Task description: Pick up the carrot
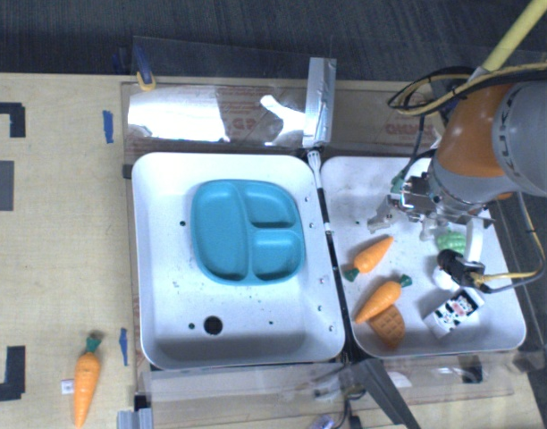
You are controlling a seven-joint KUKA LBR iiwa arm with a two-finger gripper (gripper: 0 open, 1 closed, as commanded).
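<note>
The tool (408,206) hangs over the right bin (506,329), just above the nearest carrot (372,256), probably to approach it; I cannot tell its state. Another carrot (379,300) lies below.

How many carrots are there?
3. Two lie in the right bin: one carrot near its middle, another just below it. A third lies outside, on the bench at lower left. The arm may hide more.

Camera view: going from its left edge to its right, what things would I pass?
Orange toy carrot on the bench → blue divided plastic plate in the left white bin → upper orange carrot in the right bin → grey arm with orange band.
</note>
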